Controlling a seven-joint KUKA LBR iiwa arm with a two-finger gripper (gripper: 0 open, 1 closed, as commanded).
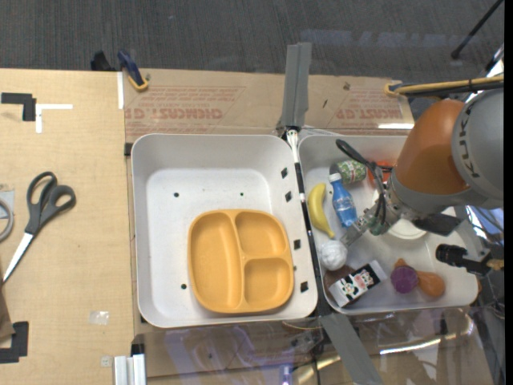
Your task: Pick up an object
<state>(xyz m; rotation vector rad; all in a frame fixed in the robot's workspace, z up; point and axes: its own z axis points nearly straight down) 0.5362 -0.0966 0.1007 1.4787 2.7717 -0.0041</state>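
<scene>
Arm (449, 155) comes in from the right, orange band over the right bin (461, 295). Hand (370, 219) is down inside that bin, about mid-bin, just right of the blue bottle (344, 203). Can't tell how far the hand is open: wrist and shadow hide the tips. Nothing visibly between them, so no confirmed hold.

Right bin contents:
- banana (321, 208) against the left wall, upright along it
- blue bottle just right of the banana, touching or nearly so
- small green-patterned can (350, 170) near the far left corner
- white crumpled ball (332, 254) below the banana, by the left wall
- black and white carton (355, 284) at the near edge, tilted
- purple item (405, 278) and orange item (430, 284) side by side near the near right corner, touching
- white round thing (407, 229) partly under the arm, can't identify it

Left bin (152, 239): yellow three-compartment tray (240, 260), sitting toward the near right corner.

Table (64, 295) left of the bins: scissors (38, 211) with black handles, well apart from the bins. Cardboard sheet (200, 107) lies behind the bins along the far edge, grey strap (296, 83) running over it down to the gap between the bins.
</scene>
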